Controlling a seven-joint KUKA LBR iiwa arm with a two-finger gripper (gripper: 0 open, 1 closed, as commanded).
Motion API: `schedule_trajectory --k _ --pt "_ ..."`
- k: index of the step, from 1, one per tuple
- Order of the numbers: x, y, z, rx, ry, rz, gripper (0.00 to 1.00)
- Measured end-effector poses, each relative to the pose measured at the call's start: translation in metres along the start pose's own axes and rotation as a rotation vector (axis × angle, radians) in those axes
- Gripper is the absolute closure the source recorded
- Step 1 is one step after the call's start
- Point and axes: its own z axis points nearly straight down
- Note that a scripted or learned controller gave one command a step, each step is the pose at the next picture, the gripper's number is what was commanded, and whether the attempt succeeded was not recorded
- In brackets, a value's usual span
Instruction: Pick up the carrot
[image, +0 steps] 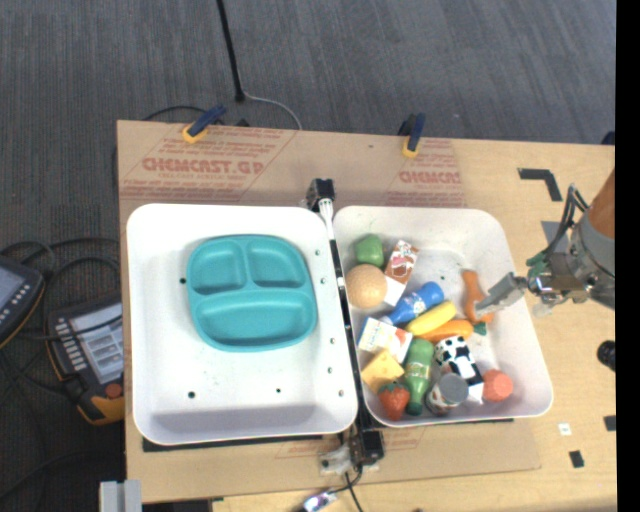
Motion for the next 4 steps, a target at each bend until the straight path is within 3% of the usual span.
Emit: schedule_trajectory --k 1,2,3,4 --pt "-0.017 0.098 0.069 0.000 0.000 0.038 0.00" --pt "-0.029 0.095 0.155 -0.003 0.006 -0.072 0.00" --pt "0.033 0.090 0.166 -0.016 -0.013 -0.516 0.00" --pt "0.045 0.081 0.166 -0.020 -0.016 -0.662 0.00"
